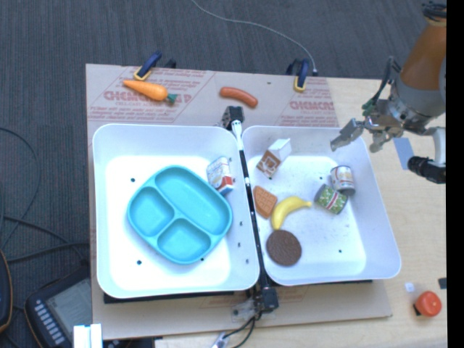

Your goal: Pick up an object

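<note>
1. Claw (360, 137) hangs over the upper right corner of the right bin (377, 230), its two fingers spread apart with nothing between them.
2. Right bin contents: a small milk carton (273, 157) near the top left, two cans, one silver (343, 178) and one green (330, 199), touching each other on the right, a banana (288, 209) in the middle, a ridged orange cracker (265, 201) just beside the banana on its left, and a round chocolate cookie (284, 247) below them.
3. Left bin (109, 194) holds a blue divided plate (179, 214), with a small white and red carton (220, 174) lying at the plate's upper right edge.
4. Bench (413, 267) behind the bins bears a toy carrot (148, 90) on the left and a sausage (238, 96) near the middle, both well apart from the claw.
5. An orange object (428, 304) lies on the bench at the lower right, outside the bins.
</note>
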Available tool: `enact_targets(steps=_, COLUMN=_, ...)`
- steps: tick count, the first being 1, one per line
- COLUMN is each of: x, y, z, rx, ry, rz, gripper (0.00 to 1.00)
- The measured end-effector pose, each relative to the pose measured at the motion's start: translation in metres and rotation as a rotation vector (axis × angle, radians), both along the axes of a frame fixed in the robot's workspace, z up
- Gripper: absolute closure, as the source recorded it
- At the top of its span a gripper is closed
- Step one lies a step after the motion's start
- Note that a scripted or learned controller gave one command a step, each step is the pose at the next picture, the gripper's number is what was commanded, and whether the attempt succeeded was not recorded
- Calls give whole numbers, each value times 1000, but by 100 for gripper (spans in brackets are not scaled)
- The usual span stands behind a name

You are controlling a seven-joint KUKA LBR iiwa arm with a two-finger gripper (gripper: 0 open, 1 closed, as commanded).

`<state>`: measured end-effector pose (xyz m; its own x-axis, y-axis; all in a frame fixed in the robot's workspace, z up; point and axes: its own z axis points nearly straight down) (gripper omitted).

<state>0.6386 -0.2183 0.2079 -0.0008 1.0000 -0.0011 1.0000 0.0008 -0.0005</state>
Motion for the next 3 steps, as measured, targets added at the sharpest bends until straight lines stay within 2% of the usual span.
enact_targets(steps=1, x=-45, y=3, z=-110, rx=13, ry=-4, rz=7, gripper=0)
enact_targets(steps=2, x=-47, y=-1, z=-102, rx=3, ry=-2, rz=5, gripper=100)
enact_targets(steps=3, x=-59, y=58, z=-38, rx=1, ry=-1, rz=1, gripper=100)
